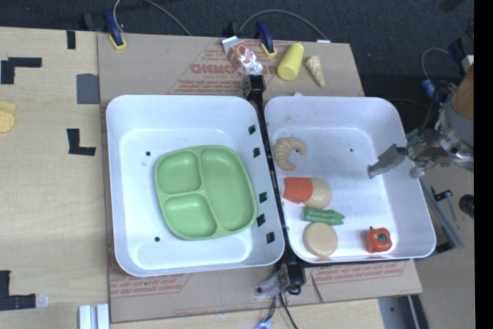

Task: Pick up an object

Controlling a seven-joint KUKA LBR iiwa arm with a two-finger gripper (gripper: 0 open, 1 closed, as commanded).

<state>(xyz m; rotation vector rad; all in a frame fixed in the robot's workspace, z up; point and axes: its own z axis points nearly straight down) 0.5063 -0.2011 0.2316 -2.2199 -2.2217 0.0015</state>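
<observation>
The right bin [339, 113] holds a tan croissant [290, 151], an orange and cream piece [306, 190], a green pod [323, 216], a round beige bun [320, 240] and a small red tomato [377, 240]. My gripper [394, 159] hangs over the bin's right rim, right of the croissant and above the tomato. Nothing is visible in its grasp. It stands apart from all the objects.
The left bin [127, 127] holds a green divided plate [205, 190]. Behind the bins on the cardboard lie a yellow bottle [290, 62], a beige cone [316, 71] and a small carton [243, 55]. Clamps and cables sit at the back edge.
</observation>
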